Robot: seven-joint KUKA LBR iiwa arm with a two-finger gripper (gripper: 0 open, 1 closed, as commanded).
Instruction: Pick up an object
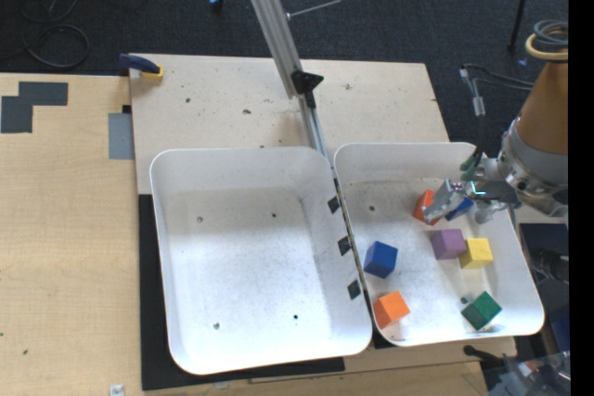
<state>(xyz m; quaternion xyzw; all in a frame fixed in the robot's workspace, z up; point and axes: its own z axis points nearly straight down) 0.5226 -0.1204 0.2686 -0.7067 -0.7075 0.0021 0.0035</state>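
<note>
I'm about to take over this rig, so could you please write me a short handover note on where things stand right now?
Gripper: low in the right bin, at a red-orange object near the bin's middle; a grasp cannot be confirmed.
Other things in the right bin: blue cube, orange cube, purple cube, yellow cube, green cube.
Done: the arm has reached into the bin.
Left: secure one object and lift it clear. Nothing is seen lifted yet.
</note>
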